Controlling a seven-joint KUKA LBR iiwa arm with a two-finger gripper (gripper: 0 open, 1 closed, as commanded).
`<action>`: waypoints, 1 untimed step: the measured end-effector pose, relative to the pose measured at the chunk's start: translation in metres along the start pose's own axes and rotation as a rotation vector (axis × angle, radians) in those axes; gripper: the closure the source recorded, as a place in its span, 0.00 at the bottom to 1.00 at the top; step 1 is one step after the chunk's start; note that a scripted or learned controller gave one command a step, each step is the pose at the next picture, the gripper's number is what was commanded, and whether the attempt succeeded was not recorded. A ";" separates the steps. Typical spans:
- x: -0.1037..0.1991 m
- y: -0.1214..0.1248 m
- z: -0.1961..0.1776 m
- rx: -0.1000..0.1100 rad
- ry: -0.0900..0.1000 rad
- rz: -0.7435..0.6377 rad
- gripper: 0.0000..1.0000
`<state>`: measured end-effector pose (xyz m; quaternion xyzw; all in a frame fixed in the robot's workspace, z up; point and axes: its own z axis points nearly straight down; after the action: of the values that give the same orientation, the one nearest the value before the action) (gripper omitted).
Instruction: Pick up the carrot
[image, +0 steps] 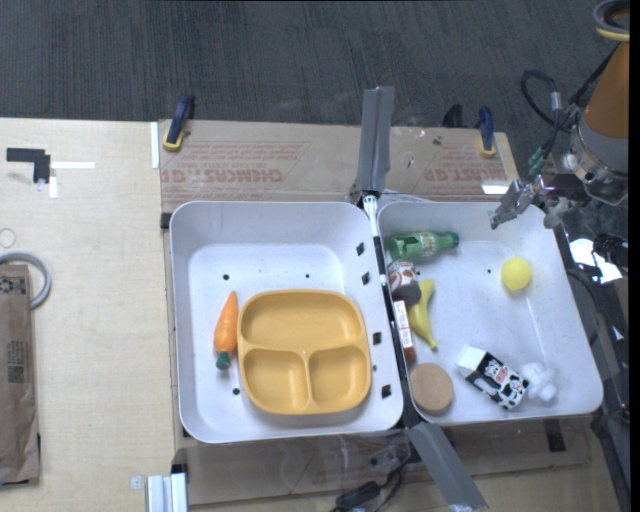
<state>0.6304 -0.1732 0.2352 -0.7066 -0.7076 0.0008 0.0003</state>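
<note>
**Two bins, arm at upper right**

Left bin (190, 300): carrot (227, 325) just left of a yellow divided plate (302, 352). Right bin (560, 330): green bottle (424, 243), banana (424, 314), yellow ball (516, 274), round brown disc (432, 387). Gripper (512, 207) at that bin's upper right rim.

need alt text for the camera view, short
A carrot lies in the left bin beside a yellow divided plate, untouched. The gripper hovers over the right bin's far corner, above a green bottle, banana and yellow ball.
</note>
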 end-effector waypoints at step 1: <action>-0.040 -0.024 0.070 -0.001 0.000 -0.049 0.00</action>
<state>0.6063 -0.2133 0.1649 -0.6889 -0.7249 0.0008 0.0000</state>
